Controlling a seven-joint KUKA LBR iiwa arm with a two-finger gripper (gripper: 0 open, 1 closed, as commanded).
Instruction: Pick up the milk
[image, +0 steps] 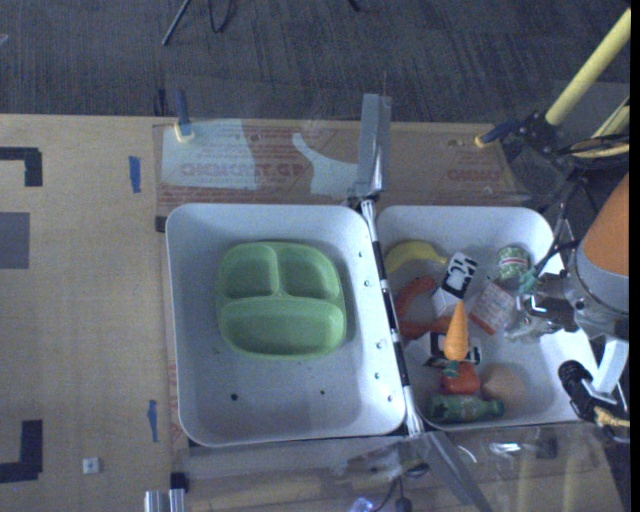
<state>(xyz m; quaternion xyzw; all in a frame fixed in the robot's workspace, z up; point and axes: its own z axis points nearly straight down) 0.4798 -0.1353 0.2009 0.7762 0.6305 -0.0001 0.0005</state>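
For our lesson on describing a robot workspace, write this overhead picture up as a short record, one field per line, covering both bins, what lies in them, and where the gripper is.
left bin: holds a green divided plate
right bin: cluttered with toy food
milk: black-and-white carton, upper middle of the right bin
banana: yellow, left of the milk
carrot: orange, below the milk
gripper: at the right bin's right side, away from the milk
task state: milk not yet picked up

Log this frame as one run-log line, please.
task: pick up milk | end effector: right bin's right side, above toys | milk: lying among toys, not held | green tray: left bin
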